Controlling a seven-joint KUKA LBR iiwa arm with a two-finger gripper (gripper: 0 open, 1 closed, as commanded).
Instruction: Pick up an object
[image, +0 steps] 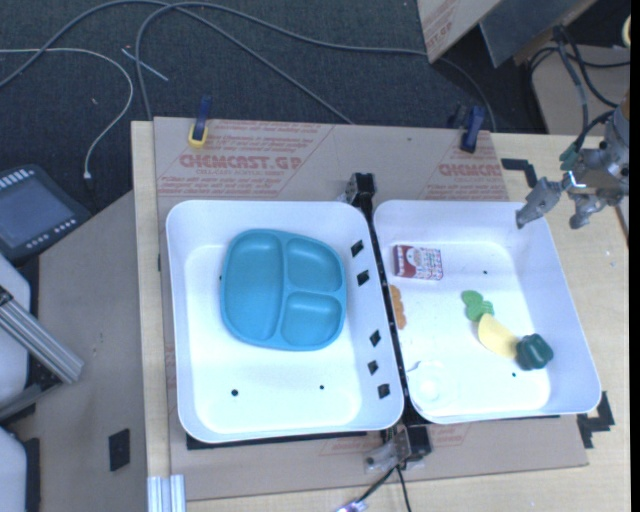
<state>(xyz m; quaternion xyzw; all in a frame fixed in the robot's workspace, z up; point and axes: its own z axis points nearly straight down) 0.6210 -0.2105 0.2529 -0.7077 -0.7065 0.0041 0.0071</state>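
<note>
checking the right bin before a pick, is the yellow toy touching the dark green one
Touching. The camera view shows the yellow toy butting against the dark green toy with no gap between them.

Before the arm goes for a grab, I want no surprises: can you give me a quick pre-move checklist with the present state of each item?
1. Gripper above the right bin's far right corner, apart from the objects: ok.
2. Fingers spread open: ok.
3. Nothing between the fingers: ok.
4. Yellow piece reachable in the right bin: ok, but green pieces touch it.
5. Small carton lies alone: ok.
6. Blue plate in the left bin: ok.
</note>
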